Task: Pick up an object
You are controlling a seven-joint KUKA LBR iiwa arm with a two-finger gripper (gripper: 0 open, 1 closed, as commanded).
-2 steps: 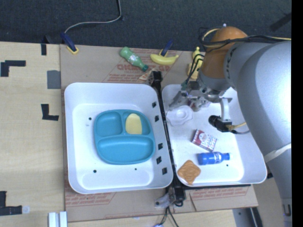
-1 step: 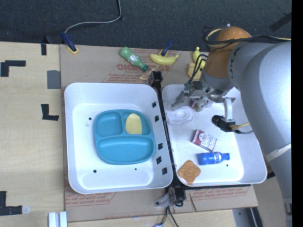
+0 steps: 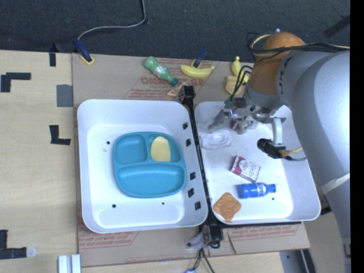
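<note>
The brown cookie (image 3: pixel 227 206) lies nearest; the pincer (image 3: pixel 230 120), fingers apart, should drop straight onto the clear cup (image 3: pixel 216 139).

The hand (image 3: pixel 228 120) hovers over a clear cup (image 3: pixel 216 139) in the right bin (image 3: pixel 296 192).

Lighting even and bright from above my arm. The two shallow white plastic bins (image 3: pixel 91 152) read near overexposed, shadows soft. Overall focus slightly soft, grainy on the dark cloth backdrop (image 3: pixel 170 10).
</note>
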